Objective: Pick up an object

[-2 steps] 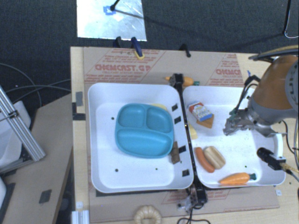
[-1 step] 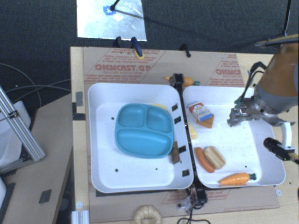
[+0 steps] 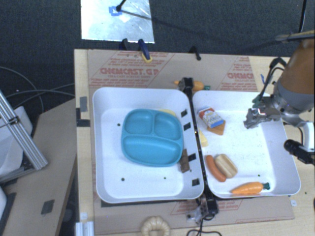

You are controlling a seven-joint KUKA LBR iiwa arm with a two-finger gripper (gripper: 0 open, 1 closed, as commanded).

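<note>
In the right bin (image 3: 275, 151) lie a small red and white carton (image 3: 210, 117) on an orange wedge, a hot dog in a bun (image 3: 222, 166) and an orange toy carrot (image 3: 248, 188). My gripper (image 3: 253, 118) hovers over the bin's upper right part, to the right of the carton and apart from it. Nothing shows between its fingers.
The left bin (image 3: 110, 181) holds a blue divided plate (image 3: 151, 137). A thin yellow piece (image 3: 203, 140) lies by the divider between the bins. Black clips line that divider. A beige ring (image 3: 156, 226) rests on the bench in front of the bins.
</note>
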